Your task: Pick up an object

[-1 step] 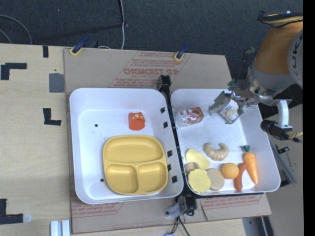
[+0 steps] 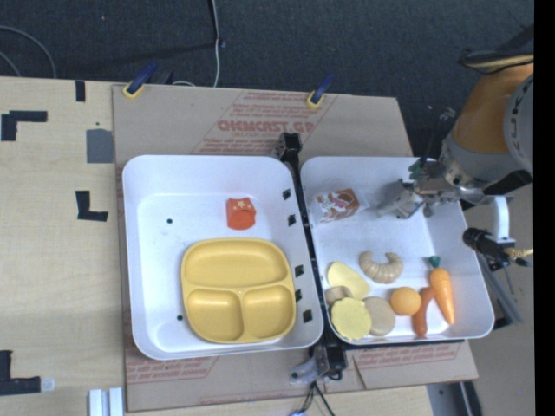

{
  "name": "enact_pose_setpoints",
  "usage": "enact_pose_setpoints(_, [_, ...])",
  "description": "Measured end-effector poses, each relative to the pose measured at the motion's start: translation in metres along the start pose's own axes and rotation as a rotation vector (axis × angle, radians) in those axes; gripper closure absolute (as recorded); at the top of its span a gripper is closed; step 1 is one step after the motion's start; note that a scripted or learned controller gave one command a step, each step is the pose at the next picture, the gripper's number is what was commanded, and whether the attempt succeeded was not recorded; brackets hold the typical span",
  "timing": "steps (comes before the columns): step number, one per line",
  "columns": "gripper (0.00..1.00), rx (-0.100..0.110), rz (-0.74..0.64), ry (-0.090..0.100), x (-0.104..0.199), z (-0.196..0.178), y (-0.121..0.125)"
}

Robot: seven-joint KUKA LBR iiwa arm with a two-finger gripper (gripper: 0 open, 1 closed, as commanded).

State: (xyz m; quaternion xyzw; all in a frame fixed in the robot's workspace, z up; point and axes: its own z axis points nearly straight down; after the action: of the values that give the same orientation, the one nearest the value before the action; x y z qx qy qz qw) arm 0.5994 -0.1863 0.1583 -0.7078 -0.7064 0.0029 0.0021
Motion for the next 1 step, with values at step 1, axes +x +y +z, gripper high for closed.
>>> enact_pose_setpoints(1, [0.00, -0.010, -0.005, -0.001, -0.0167, 0.0764, 0.0572])
